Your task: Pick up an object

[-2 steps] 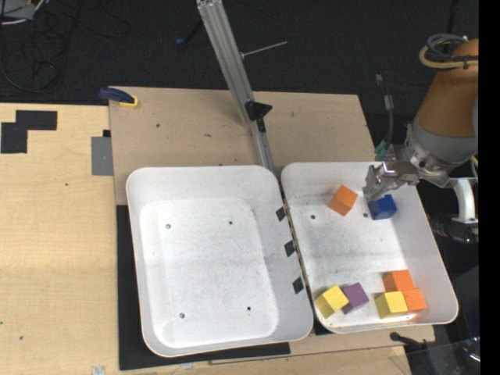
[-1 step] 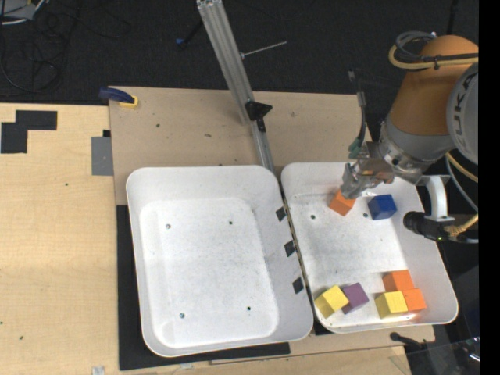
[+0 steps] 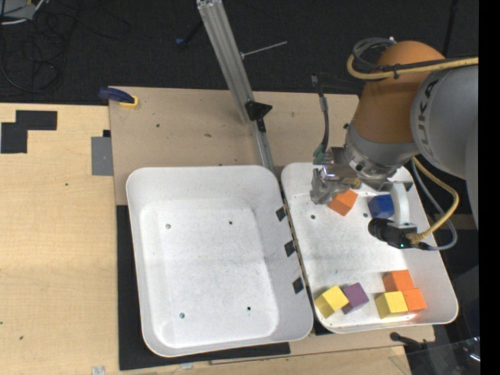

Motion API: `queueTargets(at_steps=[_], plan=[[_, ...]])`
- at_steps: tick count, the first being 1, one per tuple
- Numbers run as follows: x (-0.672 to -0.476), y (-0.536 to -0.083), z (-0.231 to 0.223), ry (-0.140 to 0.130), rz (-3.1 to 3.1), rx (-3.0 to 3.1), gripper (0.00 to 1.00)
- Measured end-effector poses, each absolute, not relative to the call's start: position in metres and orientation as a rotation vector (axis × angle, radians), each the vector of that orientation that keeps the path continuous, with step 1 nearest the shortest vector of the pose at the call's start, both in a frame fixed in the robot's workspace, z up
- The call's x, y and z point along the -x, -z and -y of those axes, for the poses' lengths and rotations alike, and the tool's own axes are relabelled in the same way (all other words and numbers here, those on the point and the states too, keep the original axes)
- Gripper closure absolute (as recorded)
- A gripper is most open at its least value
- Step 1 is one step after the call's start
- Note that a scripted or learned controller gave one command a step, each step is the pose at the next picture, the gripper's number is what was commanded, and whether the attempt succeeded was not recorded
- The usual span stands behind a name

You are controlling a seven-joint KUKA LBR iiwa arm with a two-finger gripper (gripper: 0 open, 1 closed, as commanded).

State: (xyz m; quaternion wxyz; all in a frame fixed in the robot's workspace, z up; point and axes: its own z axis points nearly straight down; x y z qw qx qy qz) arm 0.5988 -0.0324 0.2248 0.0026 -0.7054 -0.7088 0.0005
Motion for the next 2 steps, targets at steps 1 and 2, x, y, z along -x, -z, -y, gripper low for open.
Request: queueTargets(at_steps=[1, 2], plan=[[-0.598, -0.235, -0.026, 0.001, 2.225, 2.213, 1.00], [-0.596, -0.238, -0.071, -0.001, 2.224, 2.215, 1.00]])
